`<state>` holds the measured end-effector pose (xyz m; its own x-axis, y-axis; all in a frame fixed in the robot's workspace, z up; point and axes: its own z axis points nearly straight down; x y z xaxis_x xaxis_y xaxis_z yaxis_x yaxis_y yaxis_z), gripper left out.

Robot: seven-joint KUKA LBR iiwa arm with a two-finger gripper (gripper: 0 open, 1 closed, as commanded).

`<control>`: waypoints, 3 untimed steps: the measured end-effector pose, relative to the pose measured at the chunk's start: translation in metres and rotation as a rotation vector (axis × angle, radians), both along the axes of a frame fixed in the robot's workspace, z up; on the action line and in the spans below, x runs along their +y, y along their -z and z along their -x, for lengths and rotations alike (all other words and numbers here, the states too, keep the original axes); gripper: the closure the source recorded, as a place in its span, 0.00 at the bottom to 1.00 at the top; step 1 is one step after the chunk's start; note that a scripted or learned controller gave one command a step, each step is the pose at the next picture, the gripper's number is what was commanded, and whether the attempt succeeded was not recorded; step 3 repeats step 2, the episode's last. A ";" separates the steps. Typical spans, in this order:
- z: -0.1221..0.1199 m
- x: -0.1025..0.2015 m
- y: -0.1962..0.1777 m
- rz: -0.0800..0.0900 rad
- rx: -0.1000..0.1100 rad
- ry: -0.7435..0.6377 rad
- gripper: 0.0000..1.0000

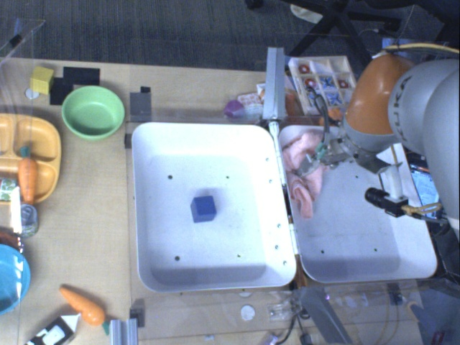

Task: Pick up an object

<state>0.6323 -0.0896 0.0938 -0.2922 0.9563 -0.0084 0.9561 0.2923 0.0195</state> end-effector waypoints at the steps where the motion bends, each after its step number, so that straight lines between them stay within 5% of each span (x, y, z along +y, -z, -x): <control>1: -0.002 0.002 -0.010 -0.004 -0.002 -0.003 1.00; 2: -0.038 0.029 -0.090 0.000 0.016 -0.153 1.00; 3: -0.038 0.029 -0.090 0.000 0.016 -0.153 1.00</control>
